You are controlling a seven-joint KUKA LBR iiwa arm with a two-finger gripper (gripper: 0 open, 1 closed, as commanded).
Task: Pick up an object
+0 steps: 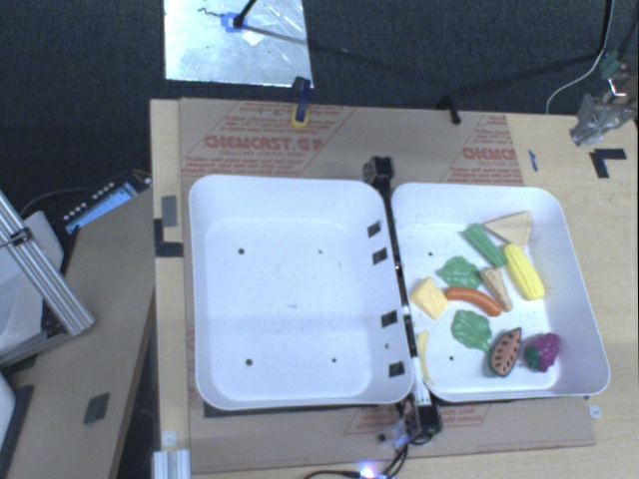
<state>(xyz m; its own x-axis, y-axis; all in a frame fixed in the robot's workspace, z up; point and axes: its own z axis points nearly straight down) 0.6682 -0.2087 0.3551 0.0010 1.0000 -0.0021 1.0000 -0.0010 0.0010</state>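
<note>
The right bin [574, 267] holds several toy foods. A cream wedge [511, 227] and a green pod [484, 244] lie at its far side, with a yellow corn cob [524, 271] just below them. Toward the middle lie a green leafy piece [459, 270], a yellow cheese block [429, 296], an orange-red sausage [471, 299] and a tan piece [496, 287]. Near the front are another green piece [470, 328], a brown seeded slice [505, 351], purple grapes [542, 350] and a pale yellow strip [422, 352] against the left wall.
The left bin [290, 287] adjoins the right one along a seam with black clips [379, 256]. A yellow-and-blue clamp [300, 103] stands at the bench's far edge below a silvery sheet [238, 28]. A metal fixture [604, 110] sits top right, an aluminium rail [40, 277] at the left.
</note>
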